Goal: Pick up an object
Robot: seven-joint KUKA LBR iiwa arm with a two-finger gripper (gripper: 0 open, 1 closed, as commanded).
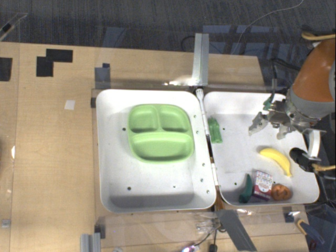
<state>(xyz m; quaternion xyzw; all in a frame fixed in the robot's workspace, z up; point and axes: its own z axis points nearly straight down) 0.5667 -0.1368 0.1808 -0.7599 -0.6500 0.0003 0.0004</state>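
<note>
In the right bin (231, 104), the banana (277, 159) lies below the open, empty claw (272, 126).

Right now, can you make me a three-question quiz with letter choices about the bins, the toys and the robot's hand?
1. Where is the green tray?
A. left bin
B. right bin
C. on the bench

2. What colour is the banana?
A. red
B. yellow
C. blue

3. What is the hand doing?
A. gripping the banana
B. open above the right bin
C. touching the tray

Answers:
1. A, it lies inside the left bin.
2. B, it looks yellow.
3. B, its fingers are spread with nothing between them.
</note>
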